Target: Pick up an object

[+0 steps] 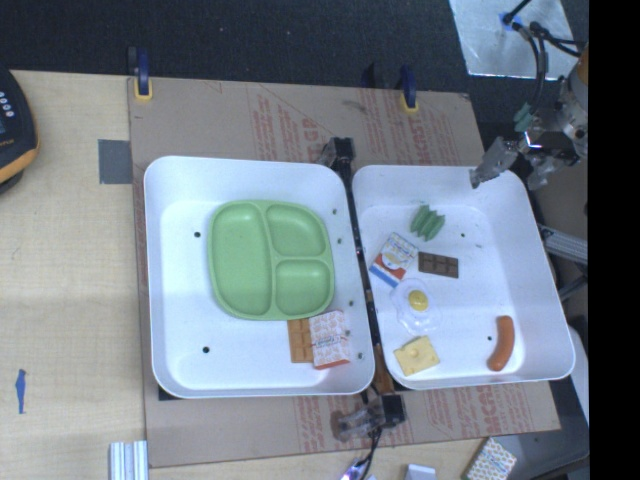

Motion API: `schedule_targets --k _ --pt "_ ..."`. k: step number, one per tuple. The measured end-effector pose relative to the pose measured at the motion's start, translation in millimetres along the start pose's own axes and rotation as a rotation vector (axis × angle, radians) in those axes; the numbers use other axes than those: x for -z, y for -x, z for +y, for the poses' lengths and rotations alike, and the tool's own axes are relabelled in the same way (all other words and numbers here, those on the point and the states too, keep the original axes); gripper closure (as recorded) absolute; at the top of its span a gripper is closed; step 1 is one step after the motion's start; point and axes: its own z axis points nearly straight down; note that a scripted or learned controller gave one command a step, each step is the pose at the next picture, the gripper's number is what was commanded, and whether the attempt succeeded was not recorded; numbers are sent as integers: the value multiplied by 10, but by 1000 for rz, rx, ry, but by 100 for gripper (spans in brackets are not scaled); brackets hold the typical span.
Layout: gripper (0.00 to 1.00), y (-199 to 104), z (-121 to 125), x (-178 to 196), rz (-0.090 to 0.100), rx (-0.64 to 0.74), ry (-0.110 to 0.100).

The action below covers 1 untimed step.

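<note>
Toys lie in the right bin (520, 218): a green piece (428, 222), a chocolate bar (437, 264), a fried egg (417, 301), cheese (416, 354) and a sausage (501, 343). Nothing is picked yet. The claw (492, 163) hangs at the bin's far right corner, away from the toys, holding nothing. I cannot tell how wide it is. Next it should move over one toy and go down.

I read this as a robotics lab: my bench (70, 268) carries a cardboard sheet (300, 118) held by blue clamps (142, 68) at its far edge, two white bins (160, 268) fixed side by side, and loose cables (540, 43) beyond the far right corner.
</note>
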Motion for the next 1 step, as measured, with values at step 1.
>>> schedule_targets --k 1 --pt "0 -69 -532 -1035 4 -1 -13"
